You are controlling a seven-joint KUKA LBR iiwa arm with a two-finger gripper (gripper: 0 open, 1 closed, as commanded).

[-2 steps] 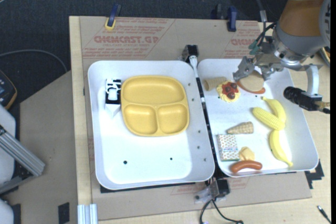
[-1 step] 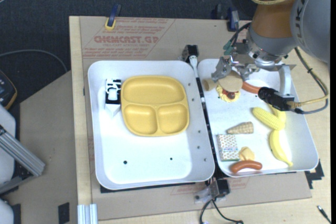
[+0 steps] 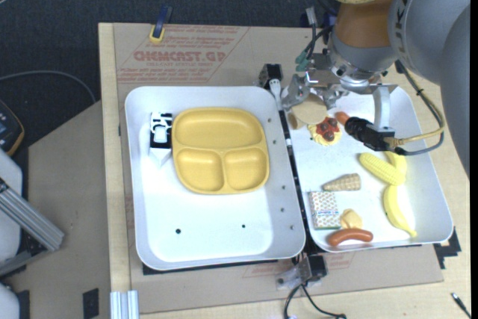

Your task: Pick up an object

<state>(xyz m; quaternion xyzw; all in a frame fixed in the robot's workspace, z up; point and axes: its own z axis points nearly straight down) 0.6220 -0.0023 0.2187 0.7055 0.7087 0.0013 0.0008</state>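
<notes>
We see the hand (image 3: pixel 317 90) low over the far corner of the right bin (image 3: pixel 433 190), but we cannot tell how it is set or whether it has anything. Just below it lie a round tan piece (image 3: pixel 307 114) and a small red-topped item (image 3: pixel 327 131), which we judge the likeliest targets. To do this well, we would centre on one piece, keeping off the bin's wall. Nearer us than the hand lie corn (image 3: pixel 382 166), a banana (image 3: pixel 398 211), a cone (image 3: pixel 342 183), a packet (image 3: pixel 324 207) and a sausage (image 3: pixel 350 237). A black cable (image 3: pixel 370 132) crosses beside it. To its left, the left bin (image 3: pixel 149 220) holds a yellow tray (image 3: pixel 221 149).
</notes>
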